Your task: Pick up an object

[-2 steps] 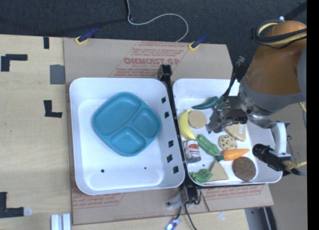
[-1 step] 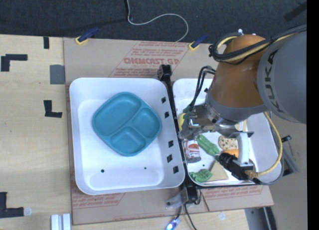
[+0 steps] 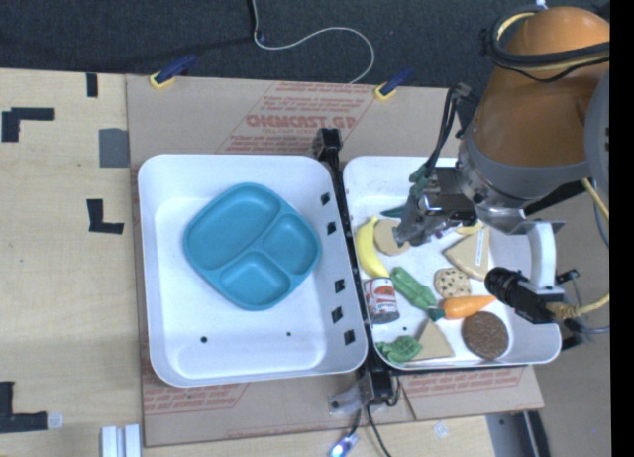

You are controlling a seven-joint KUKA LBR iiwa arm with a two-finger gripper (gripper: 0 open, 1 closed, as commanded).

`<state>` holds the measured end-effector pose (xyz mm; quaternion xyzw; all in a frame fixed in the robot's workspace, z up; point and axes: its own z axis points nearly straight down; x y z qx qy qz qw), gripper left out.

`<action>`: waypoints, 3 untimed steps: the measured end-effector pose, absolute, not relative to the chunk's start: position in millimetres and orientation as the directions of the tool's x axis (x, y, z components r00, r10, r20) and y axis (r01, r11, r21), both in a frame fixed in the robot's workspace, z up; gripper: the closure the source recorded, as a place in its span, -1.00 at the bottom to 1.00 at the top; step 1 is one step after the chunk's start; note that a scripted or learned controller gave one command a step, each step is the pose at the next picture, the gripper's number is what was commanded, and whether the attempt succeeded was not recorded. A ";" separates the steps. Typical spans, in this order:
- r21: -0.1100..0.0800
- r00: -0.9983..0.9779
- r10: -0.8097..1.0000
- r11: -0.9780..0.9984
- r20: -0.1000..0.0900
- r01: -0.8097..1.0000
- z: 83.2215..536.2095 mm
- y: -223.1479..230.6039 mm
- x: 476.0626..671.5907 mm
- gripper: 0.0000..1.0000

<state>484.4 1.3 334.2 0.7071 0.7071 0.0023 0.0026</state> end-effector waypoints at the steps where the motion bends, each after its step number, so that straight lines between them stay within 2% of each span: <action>1: -0.001 -0.001 1.000 0.001 -0.003 1.000 276.5 -11.2 578.7 1.00; 2: 0.014 -0.005 1.000 0.004 0.003 1.000 434.9 2.4 495.2 1.00; 3: 0.005 -0.007 1.000 0.007 0.001 1.000 478.4 51.1 483.4 1.00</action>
